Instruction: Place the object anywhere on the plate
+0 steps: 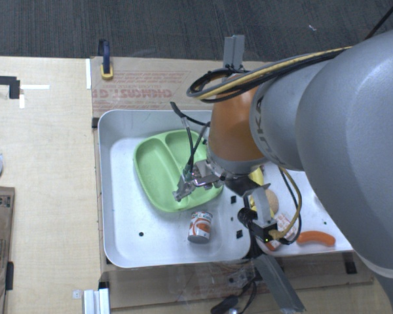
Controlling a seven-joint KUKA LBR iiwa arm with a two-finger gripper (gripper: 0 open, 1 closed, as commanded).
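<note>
Plate (158,169) under jaws (185,190); arm (301,110) reaches from right, wrist down.

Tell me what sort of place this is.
Probably a robotics lab test bench: a wooden bench bearing a shallow white bin of props, a green plate and small can, worked by a cabled grey arm.

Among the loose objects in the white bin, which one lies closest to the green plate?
The small orange-and-white can, just below the green divided plate. The orange carrot-shaped piece lies far to the right.
</note>
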